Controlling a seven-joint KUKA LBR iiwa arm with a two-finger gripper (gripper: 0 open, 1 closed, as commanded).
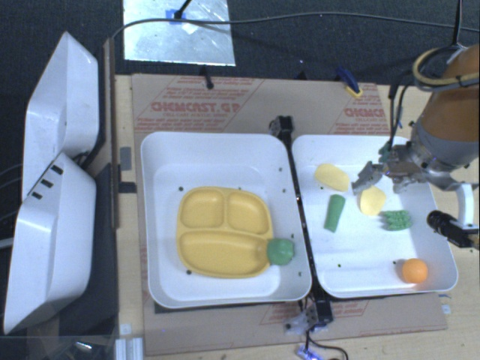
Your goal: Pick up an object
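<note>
Two shallow white bins sat side by side on the bench [225,96], touching along their inner rims. The left bin [161,201] held a yellow divided tray [221,231] with three compartments, and a green ball [281,251] rested against the tray's lower right corner. The right bin [315,268] held five smaller things: a pale yellow lump [331,176] near its upper left, a green cylinder [334,212] below that, a second yellow piece [373,201] just beside the cylinder's right, a ruffled green piece [395,219] near it, and an orange ball [414,271] well apart in the lower right corner. The arm [450,118] reached in from the right, and its claw [381,174] hung over the right bin between the two yellow pieces. Its fingers looked spread, perhaps, with nothing seen between them, though the view was too poor to tell for sure.
</note>
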